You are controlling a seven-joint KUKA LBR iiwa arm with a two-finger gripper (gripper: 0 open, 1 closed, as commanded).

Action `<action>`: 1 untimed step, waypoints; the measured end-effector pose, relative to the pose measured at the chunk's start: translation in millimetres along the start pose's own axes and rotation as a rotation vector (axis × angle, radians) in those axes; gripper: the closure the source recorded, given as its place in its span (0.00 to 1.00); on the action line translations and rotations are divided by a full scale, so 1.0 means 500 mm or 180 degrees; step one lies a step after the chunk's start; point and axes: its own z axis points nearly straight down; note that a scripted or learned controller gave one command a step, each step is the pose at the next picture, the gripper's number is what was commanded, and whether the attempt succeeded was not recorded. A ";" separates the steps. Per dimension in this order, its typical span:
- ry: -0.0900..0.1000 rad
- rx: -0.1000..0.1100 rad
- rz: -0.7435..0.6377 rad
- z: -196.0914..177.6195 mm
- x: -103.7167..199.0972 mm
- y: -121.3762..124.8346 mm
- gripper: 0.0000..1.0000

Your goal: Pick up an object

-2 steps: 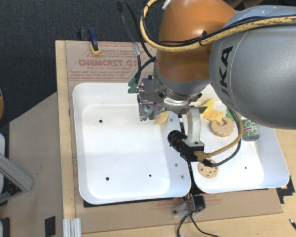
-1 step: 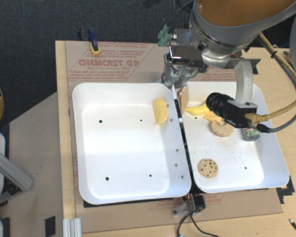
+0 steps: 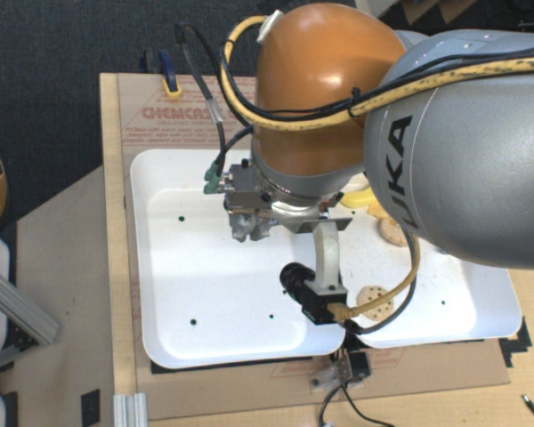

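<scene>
Two white bins [image 3: 160,238], one yellow object [image 3: 360,200], two tan objects [image 3: 392,231].

Clearly a robotics lab or test cell rather than a home or shop. Shown by a large grey KUKA arm [image 3: 454,140] with an orange band [image 3: 325,78], loose yellow and black cables [image 3: 240,96] strung over it, two plain white bins [image 3: 205,327] set on a cardboard-covered bench [image 3: 125,238], aluminium framing [image 3: 13,305] at the left edge, and dark carpeted floor [image 3: 62,25] beyond.
</scene>
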 end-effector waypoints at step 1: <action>0.0034 -0.0096 0.0018 -0.272 -0.048 0.004 1.00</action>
